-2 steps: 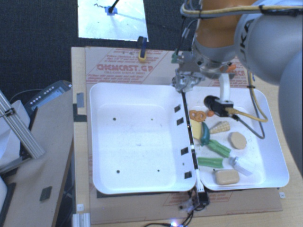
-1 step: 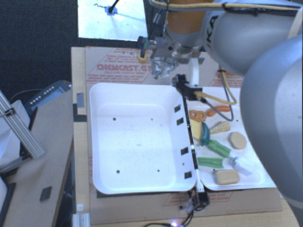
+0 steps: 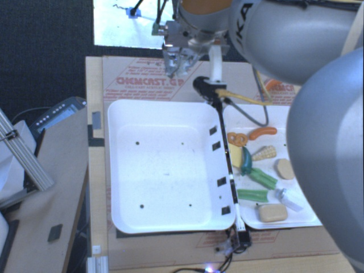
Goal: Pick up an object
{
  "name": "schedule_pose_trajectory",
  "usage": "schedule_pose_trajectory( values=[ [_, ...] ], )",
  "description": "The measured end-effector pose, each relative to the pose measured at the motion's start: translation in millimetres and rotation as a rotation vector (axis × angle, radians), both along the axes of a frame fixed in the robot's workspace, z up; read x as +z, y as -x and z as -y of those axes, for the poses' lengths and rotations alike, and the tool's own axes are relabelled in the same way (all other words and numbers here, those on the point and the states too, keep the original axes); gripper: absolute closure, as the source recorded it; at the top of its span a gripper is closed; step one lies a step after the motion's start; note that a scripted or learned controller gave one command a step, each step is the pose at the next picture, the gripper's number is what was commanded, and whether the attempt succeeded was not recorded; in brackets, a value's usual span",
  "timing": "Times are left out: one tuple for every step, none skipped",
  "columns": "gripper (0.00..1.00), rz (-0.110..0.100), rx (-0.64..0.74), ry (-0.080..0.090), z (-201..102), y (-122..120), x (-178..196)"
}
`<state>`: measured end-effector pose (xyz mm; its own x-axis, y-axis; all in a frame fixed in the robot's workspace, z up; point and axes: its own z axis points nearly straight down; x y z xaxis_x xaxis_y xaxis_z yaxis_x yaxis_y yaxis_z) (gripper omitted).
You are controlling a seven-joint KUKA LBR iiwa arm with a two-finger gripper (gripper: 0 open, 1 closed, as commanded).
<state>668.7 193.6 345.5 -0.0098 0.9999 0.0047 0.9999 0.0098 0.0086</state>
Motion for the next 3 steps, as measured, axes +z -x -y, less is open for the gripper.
schedule_pose_trajectory(
  values=[
    [1.0,0.005,0.0,-0.002,-44.2,1.5,101.9],
    [1.0,-0.004,-0.004,0.002,-40.7,22.1,133.2],
    [1.0,-0.003,-0.004,0.003,-40.3,-0.4,161.5]
  ],
)
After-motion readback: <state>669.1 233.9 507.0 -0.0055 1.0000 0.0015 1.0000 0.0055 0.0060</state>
